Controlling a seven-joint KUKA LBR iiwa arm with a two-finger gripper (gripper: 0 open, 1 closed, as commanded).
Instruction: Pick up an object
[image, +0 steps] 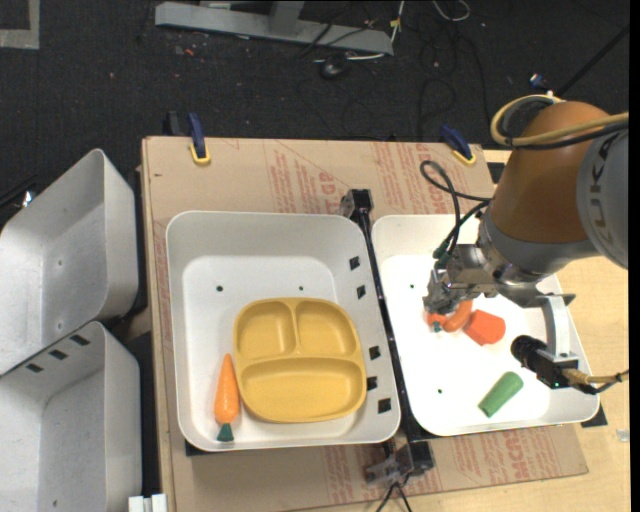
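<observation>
Both white bins, the left bin (190, 300) and the right bin (400, 240), look like smooth, slightly glossy plastic, as does the yellow divided plate (298, 360). The table (290, 170) beneath is matt printed cardboard or fibreboard. The arm's orange band (550, 170) is glossy, and the tool (445, 300) looks like dull grey metal.

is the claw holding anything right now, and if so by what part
It cannot be told. The claw is down over a small orange piece in the right bin, but the view does not settle whether it grips it.
</observation>
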